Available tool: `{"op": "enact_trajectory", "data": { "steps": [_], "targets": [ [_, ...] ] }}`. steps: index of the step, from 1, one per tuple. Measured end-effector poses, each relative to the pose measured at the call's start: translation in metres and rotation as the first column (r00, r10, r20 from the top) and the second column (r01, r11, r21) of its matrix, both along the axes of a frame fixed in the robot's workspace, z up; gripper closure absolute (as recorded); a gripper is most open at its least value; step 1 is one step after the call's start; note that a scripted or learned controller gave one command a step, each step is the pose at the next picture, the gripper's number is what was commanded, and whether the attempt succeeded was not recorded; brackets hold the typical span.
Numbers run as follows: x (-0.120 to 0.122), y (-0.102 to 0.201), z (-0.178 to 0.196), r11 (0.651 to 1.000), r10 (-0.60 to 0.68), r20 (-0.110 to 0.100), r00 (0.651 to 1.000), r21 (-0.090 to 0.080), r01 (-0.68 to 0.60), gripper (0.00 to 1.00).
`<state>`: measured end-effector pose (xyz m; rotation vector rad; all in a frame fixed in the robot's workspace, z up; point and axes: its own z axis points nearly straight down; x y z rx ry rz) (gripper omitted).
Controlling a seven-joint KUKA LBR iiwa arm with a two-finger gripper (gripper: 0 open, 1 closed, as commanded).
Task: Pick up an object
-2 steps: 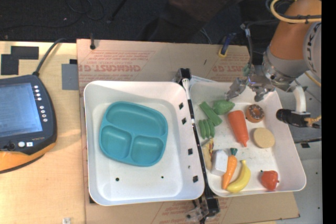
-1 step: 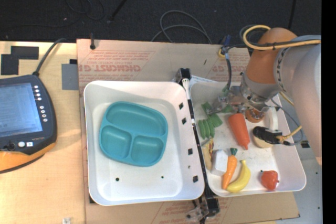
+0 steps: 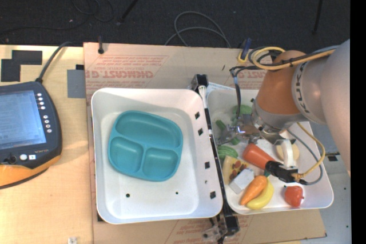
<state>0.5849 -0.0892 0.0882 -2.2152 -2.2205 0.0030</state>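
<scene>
In the right bin (image 3: 326,194), arm (image 3: 286,91) low over crowded toy food, jaws' state cannot be told, divided teal plate (image 3: 146,146) in left bin (image 3: 103,191)

A: The two bins (image 3: 150,101) look like smooth white plastic with a mild sheen, and the teal divided plate (image 3: 145,145) is matt plastic.

B: Beneath them lies a brown cardboard sheet (image 3: 143,68), dull and printed; the bench (image 3: 40,203) reads as pale wood.

A: The arm's orange band (image 3: 275,88) shines glossy, its grey shell (image 3: 329,86) satin. The tomato (image 3: 294,195) and banana (image 3: 260,199) seem shiny plastic.
</scene>
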Motion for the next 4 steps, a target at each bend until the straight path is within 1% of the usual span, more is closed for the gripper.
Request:
{"op": "enact_trajectory", "data": {
  "steps": [1,2,3,4],
  "targets": [
    [-0.054,-0.02,-0.001,1.0,-0.004,-0.001,1.0,0.0,0.004,0.0],
    [-0.052,-0.022,0.01,1.0,-0.01,0.001,1.0,-0.001,0.01,1.0],
    [-0.052,-0.022,0.009,1.0,-0.01,0.001,1.0,-0.001,0.01,0.0],
    [-0.098,-0.001,-0.001,1.0,-0.005,0.0,1.0,0.0,0.005,0.0]
  ]
}}
